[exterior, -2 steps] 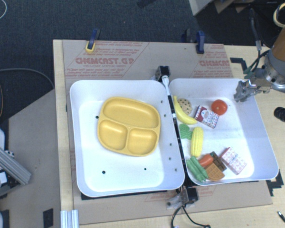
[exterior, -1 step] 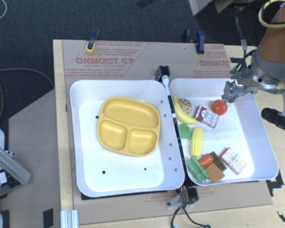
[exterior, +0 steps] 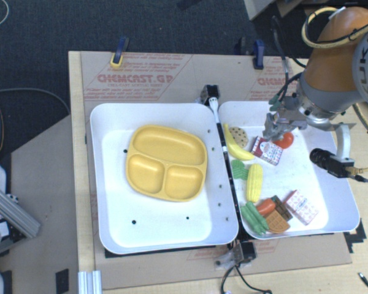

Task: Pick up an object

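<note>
Since the task names no particular item, the likeliest candidate is the red-and-white packet [exterior: 267, 151], lying in the upper middle of the right bin [exterior: 346, 216], right of frame centre. It sits directly under the gripper [exterior: 275, 129], at its lower tip; whether the two touch cannot be told. State of the fingers: cannot tell, the wrist hides them.

Adjacent items: red tomato-like piece [exterior: 286, 140] touching the packet's upper right; banana [exterior: 236, 149] just left; speckled brown piece [exterior: 238, 133] above the banana.

Further items, lower in the same bin: corn cob [exterior: 254, 182], green leafy piece [exterior: 239, 169], green pod [exterior: 254, 218], orange and brown pieces [exterior: 273, 215], second patterned packet [exterior: 302, 206].

Risks, as judged:
- Packet lies flat; a closing grip may slide over it and come up bare.
- Tomato piece crowds one side; it may be pinched instead, or nudge the packet aside.
- Banana nearby could be knocked.

Left bin [exterior: 110, 225]: yellow divided plate [exterior: 166, 162], well apart from the arm.

Both bins rest on a cardboard-covered desk [exterior: 141, 72].
</note>
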`<move>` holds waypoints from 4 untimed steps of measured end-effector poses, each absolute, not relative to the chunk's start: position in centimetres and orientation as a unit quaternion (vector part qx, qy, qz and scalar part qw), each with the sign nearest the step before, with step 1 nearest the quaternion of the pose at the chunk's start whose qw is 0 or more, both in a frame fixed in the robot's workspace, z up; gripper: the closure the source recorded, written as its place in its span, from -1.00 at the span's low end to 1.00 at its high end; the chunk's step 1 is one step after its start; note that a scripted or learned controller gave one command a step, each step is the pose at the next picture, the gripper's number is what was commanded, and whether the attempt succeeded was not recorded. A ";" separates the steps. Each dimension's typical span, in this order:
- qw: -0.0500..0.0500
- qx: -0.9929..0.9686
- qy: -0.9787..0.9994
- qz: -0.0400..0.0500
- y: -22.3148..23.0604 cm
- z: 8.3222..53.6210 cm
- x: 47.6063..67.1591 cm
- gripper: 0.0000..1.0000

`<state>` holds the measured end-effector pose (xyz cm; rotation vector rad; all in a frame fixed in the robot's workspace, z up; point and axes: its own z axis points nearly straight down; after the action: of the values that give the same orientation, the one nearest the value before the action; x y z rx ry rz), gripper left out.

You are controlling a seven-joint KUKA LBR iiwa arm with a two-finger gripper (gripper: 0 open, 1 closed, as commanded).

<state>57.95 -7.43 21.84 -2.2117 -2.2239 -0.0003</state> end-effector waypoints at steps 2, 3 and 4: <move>0.002 -0.707 -0.707 0.001 -7.6 21.4 59.1 1.00; 0.001 -0.707 -0.707 0.000 -8.4 22.9 58.0 1.00; -0.001 -0.707 -0.708 -0.001 -7.5 23.5 59.0 1.00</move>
<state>59.02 -7.46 23.46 -2.2216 -2.2251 -0.0024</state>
